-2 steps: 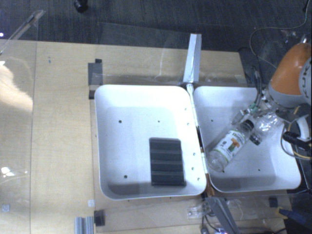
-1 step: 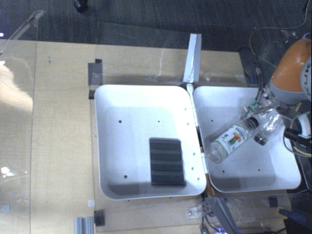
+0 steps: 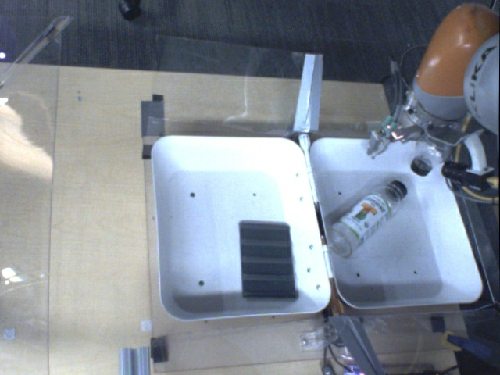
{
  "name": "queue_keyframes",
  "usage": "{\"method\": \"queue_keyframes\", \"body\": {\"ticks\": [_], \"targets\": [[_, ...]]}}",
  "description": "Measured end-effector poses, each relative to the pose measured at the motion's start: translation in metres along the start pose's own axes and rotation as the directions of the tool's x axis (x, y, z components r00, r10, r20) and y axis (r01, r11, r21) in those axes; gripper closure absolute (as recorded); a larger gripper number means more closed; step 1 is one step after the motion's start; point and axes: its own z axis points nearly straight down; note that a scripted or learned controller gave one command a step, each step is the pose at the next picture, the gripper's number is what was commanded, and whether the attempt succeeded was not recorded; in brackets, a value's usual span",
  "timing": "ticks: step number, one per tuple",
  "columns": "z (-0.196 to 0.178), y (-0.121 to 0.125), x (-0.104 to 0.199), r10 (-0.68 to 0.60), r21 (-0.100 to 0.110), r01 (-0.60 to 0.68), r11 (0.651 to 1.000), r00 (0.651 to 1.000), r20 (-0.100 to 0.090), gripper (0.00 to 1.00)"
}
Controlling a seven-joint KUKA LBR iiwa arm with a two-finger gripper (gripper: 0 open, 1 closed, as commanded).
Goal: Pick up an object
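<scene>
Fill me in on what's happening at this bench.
A grey arm with an orange band reaches in from the right, its gripper over the far edge of the right bin. A clear bottle lies on its side in that bin, apart from the gripper. A dark ridged block lies in the left bin. Nothing has been picked up yet.

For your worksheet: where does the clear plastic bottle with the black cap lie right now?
The clear plastic bottle lies on its side in the right white bin, slanted, its base near the divider between the bins, cap pointing up-right.
</scene>
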Motion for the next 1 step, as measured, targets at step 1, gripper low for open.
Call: {"method": "queue_keyframes", "body": {"ticks": [1], "targets": [[0.0006,-0.0002,0.0002,0.0,0.001,0.0,1.0,1.0,-0.001,0.0]]}}
